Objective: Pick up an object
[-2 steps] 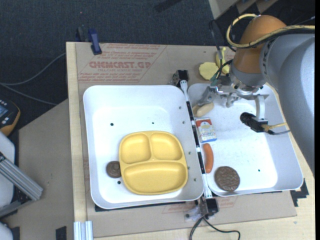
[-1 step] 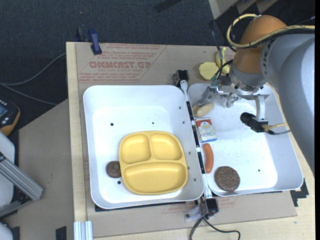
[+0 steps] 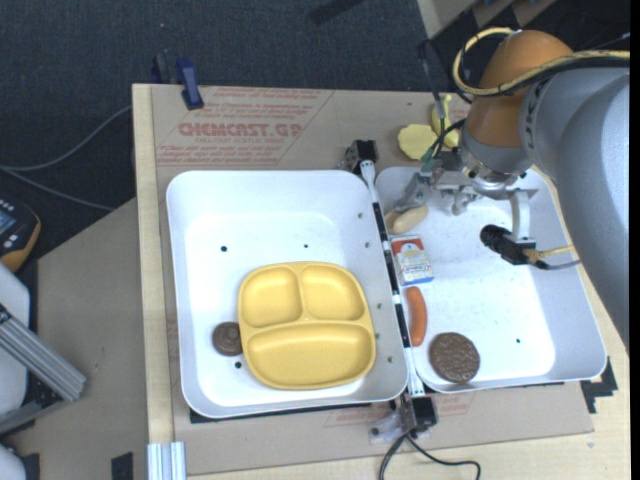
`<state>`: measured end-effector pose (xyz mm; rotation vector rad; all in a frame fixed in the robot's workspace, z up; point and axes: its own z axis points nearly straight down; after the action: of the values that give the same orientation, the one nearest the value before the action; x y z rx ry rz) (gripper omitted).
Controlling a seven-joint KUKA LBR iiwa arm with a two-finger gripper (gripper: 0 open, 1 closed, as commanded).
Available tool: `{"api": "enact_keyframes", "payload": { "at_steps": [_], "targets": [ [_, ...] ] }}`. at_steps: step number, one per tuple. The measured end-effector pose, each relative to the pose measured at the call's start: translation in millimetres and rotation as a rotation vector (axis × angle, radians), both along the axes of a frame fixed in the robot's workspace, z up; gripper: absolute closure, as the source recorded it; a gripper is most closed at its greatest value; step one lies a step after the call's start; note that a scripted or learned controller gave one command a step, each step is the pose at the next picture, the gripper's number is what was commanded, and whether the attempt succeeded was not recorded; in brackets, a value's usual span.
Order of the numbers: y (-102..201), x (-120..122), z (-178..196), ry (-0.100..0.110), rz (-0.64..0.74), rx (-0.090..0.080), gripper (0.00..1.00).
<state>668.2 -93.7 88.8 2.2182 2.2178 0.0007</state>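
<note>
Reaching in from the right, I hang over the far left corner of the right bin (image 3: pixel 560 338), my grey arm (image 3: pixel 590 138) and its orange band (image 3: pixel 515 78) covering much of that bin's far side. My gripper (image 3: pixel 450 190) sits low above the white floor there, but from this slanted view I cannot tell whether my fingers are spread or closed, and nothing shows between them.

Just to the left of my gripper, hard against the bin's left wall, lies a small tan object (image 3: pixel 408 217), tilted. Nearer than that, along the same wall, are a small red and white carton (image 3: pixel 412 263) and then an orange sausage-shaped piece (image 3: pixel 417 315) lying lengthwise beside the divide. At the near left corner of this bin rests a round brown cookie (image 3: pixel 454 356).

Beyond the bin's far edge, on the bench, a yellow object (image 3: pixel 417 141) sits partly behind my wrist cables.

The left bin (image 3: pixel 190 228) holds a yellow divided plate (image 3: pixel 304 323) at its near middle, three compartments facing up. A second small brown disc (image 3: pixel 227 339) lies touching the plate's left edge.
</note>
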Motion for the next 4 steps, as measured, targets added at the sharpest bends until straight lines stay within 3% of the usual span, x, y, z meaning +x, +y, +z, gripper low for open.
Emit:
{"api": "enact_keyframes", "payload": {
  "at_steps": [4],
  "targets": [
    [-0.1, 0.1, -0.1, 0.000, 0.001, -0.001, 0.00]
  ]
}}
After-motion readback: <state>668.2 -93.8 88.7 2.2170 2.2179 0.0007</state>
